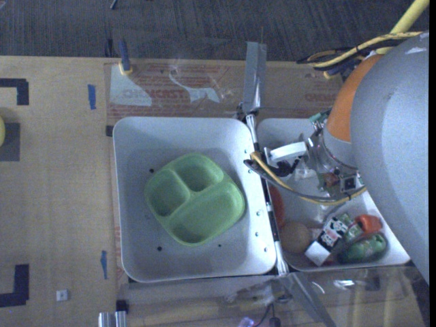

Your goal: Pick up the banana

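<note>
Wooden bench point(54, 182); arm point(398, 148) hangs over right bin point(283, 131), near its upper left corner. State of gripper point(303, 169): we cannot tell. We judge banana not yet lifted; grasp and lift remain.

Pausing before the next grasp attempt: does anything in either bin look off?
Nothing spilled or broken. The green divided plate lies skewed to the walls of the left bin. In the right bin, a tan round item, a small carton and a green item crowd the near end.
</note>
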